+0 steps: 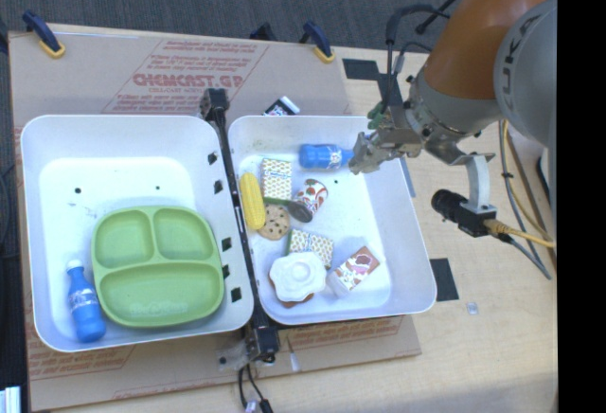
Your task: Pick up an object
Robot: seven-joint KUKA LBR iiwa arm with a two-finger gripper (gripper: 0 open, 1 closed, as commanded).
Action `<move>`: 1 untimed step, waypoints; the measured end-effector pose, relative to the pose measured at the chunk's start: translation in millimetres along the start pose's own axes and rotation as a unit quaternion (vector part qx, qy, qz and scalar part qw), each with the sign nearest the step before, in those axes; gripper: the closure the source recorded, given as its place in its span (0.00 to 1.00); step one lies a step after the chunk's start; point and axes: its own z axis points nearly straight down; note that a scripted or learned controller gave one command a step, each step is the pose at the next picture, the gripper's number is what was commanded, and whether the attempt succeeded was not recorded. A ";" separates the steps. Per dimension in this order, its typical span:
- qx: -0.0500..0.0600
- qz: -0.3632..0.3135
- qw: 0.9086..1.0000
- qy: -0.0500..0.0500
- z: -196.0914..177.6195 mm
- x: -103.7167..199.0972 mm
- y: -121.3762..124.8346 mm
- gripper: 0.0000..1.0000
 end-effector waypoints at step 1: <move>0.002 0.001 1.000 0.000 71.7 -51.4 40.0 1.00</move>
